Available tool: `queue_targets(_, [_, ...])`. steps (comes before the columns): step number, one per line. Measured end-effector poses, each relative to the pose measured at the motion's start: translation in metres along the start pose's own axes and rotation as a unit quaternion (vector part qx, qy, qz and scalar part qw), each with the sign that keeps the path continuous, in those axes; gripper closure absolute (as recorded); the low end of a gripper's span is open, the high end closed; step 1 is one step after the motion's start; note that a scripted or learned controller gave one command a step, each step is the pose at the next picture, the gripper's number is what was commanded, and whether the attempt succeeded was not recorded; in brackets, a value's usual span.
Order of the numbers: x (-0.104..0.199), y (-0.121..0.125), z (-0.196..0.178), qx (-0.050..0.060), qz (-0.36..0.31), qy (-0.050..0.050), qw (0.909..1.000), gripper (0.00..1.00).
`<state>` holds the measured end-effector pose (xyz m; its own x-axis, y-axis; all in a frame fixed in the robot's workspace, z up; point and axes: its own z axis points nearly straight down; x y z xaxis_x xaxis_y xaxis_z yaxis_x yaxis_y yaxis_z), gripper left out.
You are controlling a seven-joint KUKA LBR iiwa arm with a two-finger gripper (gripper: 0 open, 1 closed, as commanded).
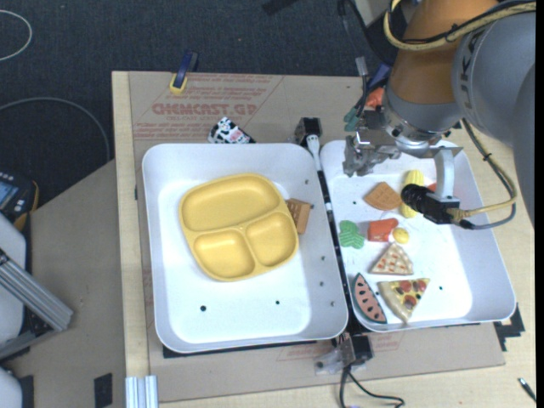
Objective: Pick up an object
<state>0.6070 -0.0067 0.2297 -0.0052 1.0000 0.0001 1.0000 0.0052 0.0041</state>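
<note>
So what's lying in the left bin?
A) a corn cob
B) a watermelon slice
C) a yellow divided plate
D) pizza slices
C: the yellow divided plate lies in the left bin; the toy food pieces are in the right bin.

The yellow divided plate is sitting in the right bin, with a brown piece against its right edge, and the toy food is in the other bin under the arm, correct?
Not quite. The camera view shows the yellow divided plate in the left bin, not the right. The brown piece does sit against its right edge, and the toy food, such as the pizza slice, lies in the right bin under the arm.
</note>
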Motion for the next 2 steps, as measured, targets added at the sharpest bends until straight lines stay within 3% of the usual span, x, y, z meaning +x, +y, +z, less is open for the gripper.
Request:
queue_targets(1, [0.061,0.017,0.004,0.0,-0.001,0.001,1.0,1.0])
queue_targets(2, [0.098,0.032,0.014,0.0,0.001,0.0,1.0,1.0])
